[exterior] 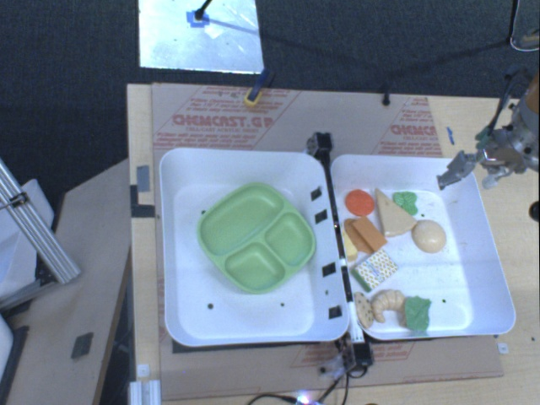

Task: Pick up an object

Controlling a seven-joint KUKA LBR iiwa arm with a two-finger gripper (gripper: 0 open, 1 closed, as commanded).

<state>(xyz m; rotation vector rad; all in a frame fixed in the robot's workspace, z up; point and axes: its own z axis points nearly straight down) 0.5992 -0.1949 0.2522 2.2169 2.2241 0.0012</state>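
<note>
My gripper hangs over the far right corner of the right bin, open, with nothing between its fingers. Toy food lies in that bin, to the gripper's left and nearer the camera. There is a red disc, a cream wedge and a small green piece. Beside them are an orange block and a pale egg-shaped ball. Closer to the front lie a checkered square, a tan curled pastry and a green leafy piece.
The left bin holds a green divided plate. A black divider with clips runs between the two bins. A metal sheet lies beyond the bench, and an aluminium frame stands at the left.
</note>
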